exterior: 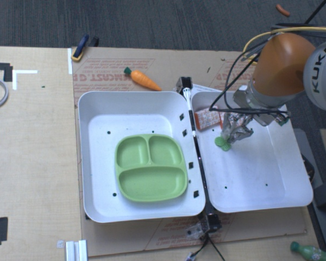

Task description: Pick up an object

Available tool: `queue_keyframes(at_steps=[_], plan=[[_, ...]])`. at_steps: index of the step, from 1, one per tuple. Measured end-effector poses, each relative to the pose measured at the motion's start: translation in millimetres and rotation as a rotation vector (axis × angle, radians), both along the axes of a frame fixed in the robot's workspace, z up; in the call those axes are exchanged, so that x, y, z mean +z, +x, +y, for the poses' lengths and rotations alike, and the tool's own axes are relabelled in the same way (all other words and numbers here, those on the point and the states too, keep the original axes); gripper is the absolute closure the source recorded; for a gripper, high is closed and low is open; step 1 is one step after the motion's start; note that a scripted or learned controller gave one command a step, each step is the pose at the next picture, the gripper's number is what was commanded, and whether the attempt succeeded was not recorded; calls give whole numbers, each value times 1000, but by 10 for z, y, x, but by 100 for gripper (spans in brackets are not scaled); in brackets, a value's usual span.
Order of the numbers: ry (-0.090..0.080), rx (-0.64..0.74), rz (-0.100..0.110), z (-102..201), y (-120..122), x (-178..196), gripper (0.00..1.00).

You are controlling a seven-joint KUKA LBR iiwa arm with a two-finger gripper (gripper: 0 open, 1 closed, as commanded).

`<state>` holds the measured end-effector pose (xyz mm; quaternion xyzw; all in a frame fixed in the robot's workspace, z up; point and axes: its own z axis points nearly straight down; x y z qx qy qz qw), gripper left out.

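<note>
My gripper [235, 135] hangs low over the upper left part of the right bin [271, 189], below the arm's orange band. A small green object [223, 143] lies on the bin floor just left of the gripper's tip, very close to it or touching it. I cannot make out whether the object is gripped. A red and white packet [206, 118] lies against the bin's left wall, just up and left of the gripper and partly behind cables. In the left bin [98, 145] rests a green divided plate [150, 167].
A toy carrot [143, 79] lies on the cardboard behind the left bin. A blue and yellow tool [80, 47] sits at the back left. A green bottle [309, 250] lies off the bench at the lower right. Cables loop above the gripper.
</note>
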<state>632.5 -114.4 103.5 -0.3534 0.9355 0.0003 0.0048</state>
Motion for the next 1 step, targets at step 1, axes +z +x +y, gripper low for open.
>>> queue_keyframes(at_steps=[1], plan=[[-3, 129, 3, 460, -305, 1429, 100]])
